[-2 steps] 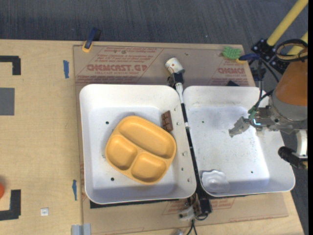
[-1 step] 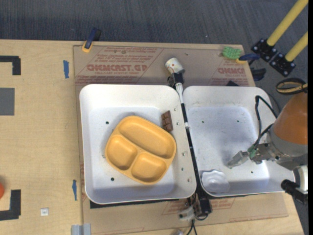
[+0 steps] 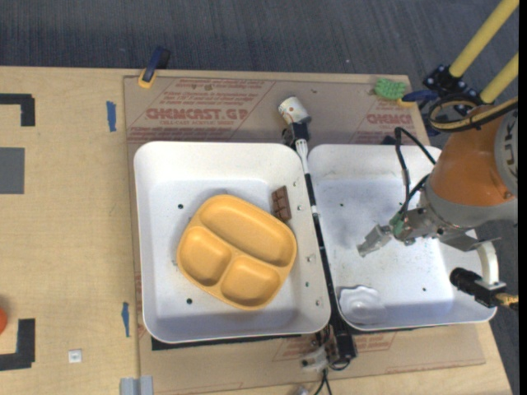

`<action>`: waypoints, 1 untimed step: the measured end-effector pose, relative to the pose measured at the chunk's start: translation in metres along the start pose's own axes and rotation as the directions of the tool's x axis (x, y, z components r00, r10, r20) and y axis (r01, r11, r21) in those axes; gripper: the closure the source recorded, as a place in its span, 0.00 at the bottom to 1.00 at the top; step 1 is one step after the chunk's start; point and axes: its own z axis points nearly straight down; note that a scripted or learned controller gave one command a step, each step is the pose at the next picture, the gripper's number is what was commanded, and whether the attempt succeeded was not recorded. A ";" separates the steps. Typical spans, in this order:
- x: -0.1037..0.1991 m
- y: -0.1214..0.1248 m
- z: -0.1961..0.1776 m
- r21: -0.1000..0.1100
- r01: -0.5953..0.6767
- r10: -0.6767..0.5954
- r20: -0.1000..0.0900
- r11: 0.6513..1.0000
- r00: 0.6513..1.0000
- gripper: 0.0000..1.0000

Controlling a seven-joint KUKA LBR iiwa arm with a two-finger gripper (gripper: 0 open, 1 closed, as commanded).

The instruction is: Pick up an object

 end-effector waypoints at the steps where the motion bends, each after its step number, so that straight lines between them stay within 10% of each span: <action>1: -0.061 0.059 0.035 -0.002 0.024 -0.024 0.002 1.000 1.000 0.00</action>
